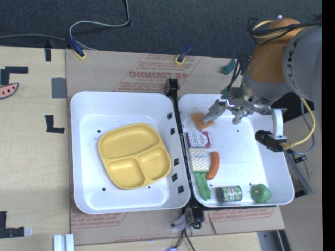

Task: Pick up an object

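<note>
A green-labelled can (pixel 229 194) lay at the right bin's (pixel 272 163) six o'clock. The tool (pixel 226 112) hovered open and empty beside an orange piece (pixel 200 121). Nothing was lifted yet.

Right bin: orange chunk (pixel 200 121) at upper left, touching one tool finger. Below it, pink-and-white packet (pixel 199 139), then pale checkered packet (pixel 198 160), both flat. Orange carrot-like stick (pixel 212 165) beside them, lengthwise. Green pod (pixel 202 186) at lower left. Green-labelled can (pixel 229 194) on its side. Green round fruit (pixel 260 193) in lower right corner.

The bench (pixel 31 156) bears cardboard (pixel 152 72) under two white bins (pixel 84 140).
</note>
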